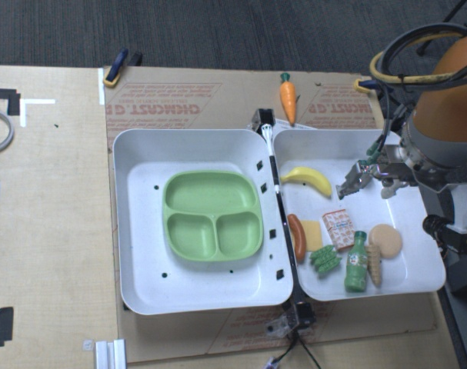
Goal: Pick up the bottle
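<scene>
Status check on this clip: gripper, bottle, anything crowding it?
Gripper above right bin, near banana, holding nothing. Green bottle lying at bin's front, untouched. Crowded: ice cream cone against one side, green veg at the other, carton beyond its cap.

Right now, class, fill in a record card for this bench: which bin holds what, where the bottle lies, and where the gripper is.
left bin: white bin holding a green three-compartment plate
right bin: white bin holding toy foods and the bottle
bottle: green bottle, near the front edge, between the green pea pod and the tan cone
other items: yellow banana, red sausage, small carton
outside bins: orange carrot on the cardboard
gripper: gripper over the right bin, right of the banana, apart from the bottle
</scene>
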